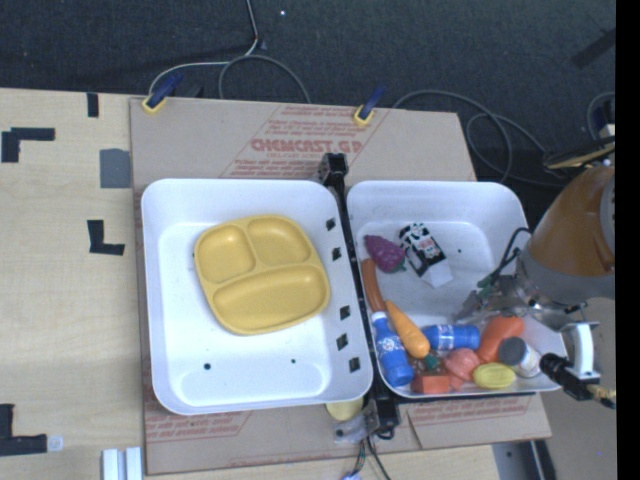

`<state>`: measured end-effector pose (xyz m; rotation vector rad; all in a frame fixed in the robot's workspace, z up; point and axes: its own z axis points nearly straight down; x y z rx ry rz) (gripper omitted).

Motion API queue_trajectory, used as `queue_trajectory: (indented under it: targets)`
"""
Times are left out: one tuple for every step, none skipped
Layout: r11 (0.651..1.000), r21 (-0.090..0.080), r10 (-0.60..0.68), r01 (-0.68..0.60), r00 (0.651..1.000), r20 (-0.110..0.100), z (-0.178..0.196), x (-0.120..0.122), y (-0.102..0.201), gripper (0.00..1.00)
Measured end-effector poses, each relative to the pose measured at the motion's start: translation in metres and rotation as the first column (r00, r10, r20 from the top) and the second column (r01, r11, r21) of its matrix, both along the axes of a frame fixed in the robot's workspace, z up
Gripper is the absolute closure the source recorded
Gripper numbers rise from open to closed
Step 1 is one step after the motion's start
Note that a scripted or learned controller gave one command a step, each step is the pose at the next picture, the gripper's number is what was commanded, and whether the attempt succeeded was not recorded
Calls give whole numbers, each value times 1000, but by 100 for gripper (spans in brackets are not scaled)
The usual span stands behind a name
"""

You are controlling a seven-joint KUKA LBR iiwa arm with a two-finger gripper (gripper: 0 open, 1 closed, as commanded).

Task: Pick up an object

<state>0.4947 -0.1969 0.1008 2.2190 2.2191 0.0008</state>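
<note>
While you are looking down on the counter (60, 268), these lines are telling you how things are lying:

Arm: you are seeing it reaching in from 3 o'clock, its grey and orange body (585, 238) hanging over the right edge of the right bin (440, 203).

Claw: you are finding it (500, 303) down among the toys at about 4 o'clock in the right bin; its tips are too blurred and crowded to read, so whether they are apart or together cannot be told, and nothing is showing clearly between them.

Objects to pick: you are seeing a heap crowding the right bin's 6 o'clock wall: a blue bottle (392, 350), an orange carrot (408, 328), an orange-red piece (498, 334) just beside the claw, and a yellow piece (493, 375).

Farther back: a purple toy (384, 252) and a black-and-white toy (421, 244) are lying near each other toward 12 o'clock in that bin, well apart from the heap.

Left bin: you are looking at a white bin (170, 368) carrying a yellow divided plate (262, 273), sitting toward 12 o'clock of its floor.

Under both bins: a cardboard sheet (240, 138) is lying on the counter.
</note>
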Motion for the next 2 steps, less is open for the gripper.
queue_trajectory:
  targets:
    - [1000,1,9,-9,1000,4,-14,98,67,100]
    - [1000,1,3,-3,1000,1,11,144,60,100]
